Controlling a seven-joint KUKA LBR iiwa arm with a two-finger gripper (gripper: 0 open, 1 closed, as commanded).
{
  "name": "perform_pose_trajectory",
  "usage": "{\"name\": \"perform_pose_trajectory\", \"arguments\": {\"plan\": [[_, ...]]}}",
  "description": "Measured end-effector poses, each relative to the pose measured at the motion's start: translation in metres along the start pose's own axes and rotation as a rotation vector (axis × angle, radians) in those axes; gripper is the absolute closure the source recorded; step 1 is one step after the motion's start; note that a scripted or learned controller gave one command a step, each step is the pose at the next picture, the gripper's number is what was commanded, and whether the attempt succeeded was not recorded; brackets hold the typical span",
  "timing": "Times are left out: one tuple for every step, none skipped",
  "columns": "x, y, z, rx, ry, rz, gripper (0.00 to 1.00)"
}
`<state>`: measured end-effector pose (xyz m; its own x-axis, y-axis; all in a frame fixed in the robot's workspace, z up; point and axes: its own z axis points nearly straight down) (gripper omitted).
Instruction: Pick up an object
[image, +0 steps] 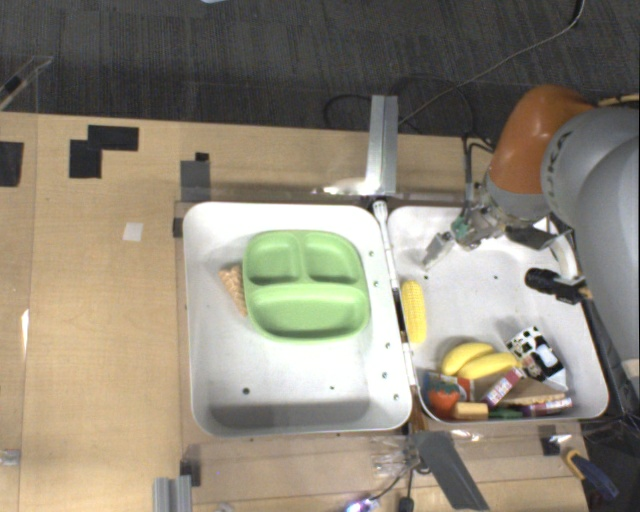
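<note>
Objects to pick: you have a huddle of toy items in the lower right of the frame, along the near edge of the right bin (470, 275). It includes two bananas (478, 361), a black-and-white piece (532, 348), and some red and dark bits at about the bin's lower wall.
Arm: the grey arm (590, 165) comes in at the upper right, its orange band just above the wrist.
Left bin: the left bin (215, 330) carries a green divided tray (303, 283), with a tan textured thing (232, 287) tucked against the tray's left side, partly under it.
Corn: a corn cob (413, 310) lies against the right bin's left wall, its long axis running up and down the frame.
Gripper: the gripper (436, 249) hangs near the top of the right bin and holds nothing; the tips look slightly parted, but they are small and blurred, so you cannot tell for sure.
Key relation: the corn lies just below and a little left of the gripper; the banana huddle sits farther down and right.
Hard to read: the small items under the bananas overlap, and you cannot separate them.
</note>
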<state>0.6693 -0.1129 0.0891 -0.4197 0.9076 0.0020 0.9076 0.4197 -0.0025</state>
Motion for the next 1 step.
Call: {"name": "perform_pose_trajectory", "arguments": {"plan": [[-0.0239, -0.0096, 0.0019, -0.002, 0.023, -0.011, 0.00]]}}
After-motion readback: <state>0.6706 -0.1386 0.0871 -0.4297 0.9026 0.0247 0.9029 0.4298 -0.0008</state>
